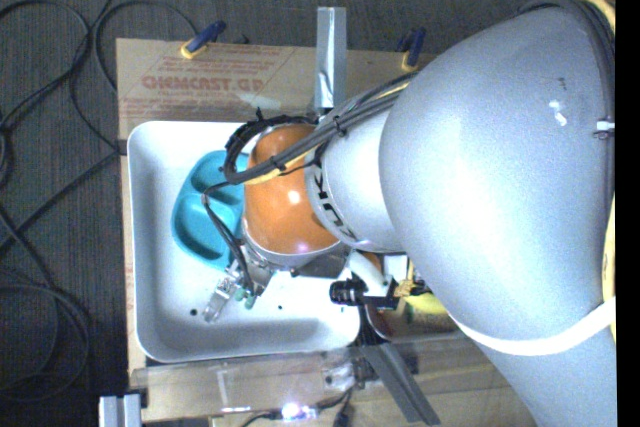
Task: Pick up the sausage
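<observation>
Above the bench, the arm [480, 165] reaches in from the right and covers most of both bins. Its orange band [285, 200] sits over the middle of the left bin [150, 215]. The gripper [222, 300] hangs low over that bin's white floor, toward the near wall and just below a blue dish [200, 215] that lies against the far left side.

I cannot tell from here whether the gripper is spread or closed. Its tip is small and partly lost in glare, and I see nothing clearly caught in it.

I cannot place the sausage either. The floor around the gripper looks bare, apart from a dark speck too small to read, so I judge the sausage lies somewhere under the arm's bulk.

I expect the sausage to be light, rounded and fairly smooth, with perhaps a little give. A shape like that rolls away from a glancing touch and squirts out of an off-centre pinch. I would close across its short width at mid-length, with the jaws square to its long axis, come straight down, and keep clear of the bin wall and the dish. Its weight should be no trouble. The risks are slipping and rolling.
</observation>
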